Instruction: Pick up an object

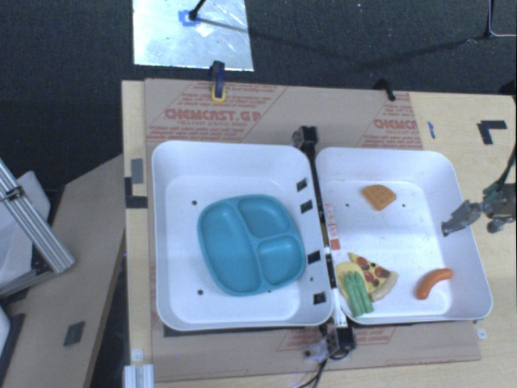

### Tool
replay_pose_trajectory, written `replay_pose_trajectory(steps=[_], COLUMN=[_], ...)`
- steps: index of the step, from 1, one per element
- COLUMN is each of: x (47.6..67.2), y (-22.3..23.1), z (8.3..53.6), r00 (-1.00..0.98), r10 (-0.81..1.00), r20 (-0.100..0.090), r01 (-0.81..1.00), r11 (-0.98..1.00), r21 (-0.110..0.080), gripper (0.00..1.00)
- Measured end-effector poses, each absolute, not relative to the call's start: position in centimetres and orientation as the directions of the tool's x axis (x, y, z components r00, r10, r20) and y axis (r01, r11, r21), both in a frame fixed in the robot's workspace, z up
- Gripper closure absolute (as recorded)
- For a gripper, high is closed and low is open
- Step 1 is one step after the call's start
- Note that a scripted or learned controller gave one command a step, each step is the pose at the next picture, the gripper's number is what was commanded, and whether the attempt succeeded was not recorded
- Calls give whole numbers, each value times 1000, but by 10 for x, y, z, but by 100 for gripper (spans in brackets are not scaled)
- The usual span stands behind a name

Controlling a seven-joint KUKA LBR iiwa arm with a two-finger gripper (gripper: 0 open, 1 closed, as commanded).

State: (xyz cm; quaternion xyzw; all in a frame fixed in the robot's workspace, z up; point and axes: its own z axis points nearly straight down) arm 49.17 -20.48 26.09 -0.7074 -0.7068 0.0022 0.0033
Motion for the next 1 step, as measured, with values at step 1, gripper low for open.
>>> replay_pose_trajectory(steps=[1], x=[494], y=[-204], z=[266], r00=[-3], r10=[1000], r20=[-1], r01=[1000], r11=[3], r21=[2], gripper=[0])
